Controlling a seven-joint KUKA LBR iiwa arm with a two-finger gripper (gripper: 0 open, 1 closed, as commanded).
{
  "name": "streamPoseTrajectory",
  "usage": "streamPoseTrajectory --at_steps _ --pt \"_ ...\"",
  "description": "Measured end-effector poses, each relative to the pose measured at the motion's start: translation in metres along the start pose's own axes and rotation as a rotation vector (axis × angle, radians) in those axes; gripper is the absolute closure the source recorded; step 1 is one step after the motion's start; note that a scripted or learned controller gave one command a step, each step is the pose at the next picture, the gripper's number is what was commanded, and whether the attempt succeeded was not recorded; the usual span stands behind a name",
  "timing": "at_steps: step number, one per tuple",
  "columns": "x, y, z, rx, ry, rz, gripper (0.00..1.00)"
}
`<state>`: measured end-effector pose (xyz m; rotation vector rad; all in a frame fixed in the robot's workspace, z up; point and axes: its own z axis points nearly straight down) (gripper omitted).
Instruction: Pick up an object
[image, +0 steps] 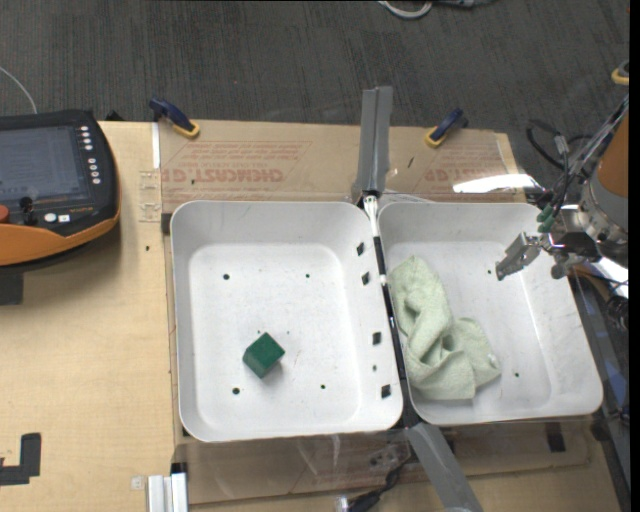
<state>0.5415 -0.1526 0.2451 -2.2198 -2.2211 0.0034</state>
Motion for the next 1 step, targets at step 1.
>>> streamPoseTrajectory --at_steps 1 --pt "0.0565 -0.0166 0.1061 0.000 0.001 -0.237 0.00"
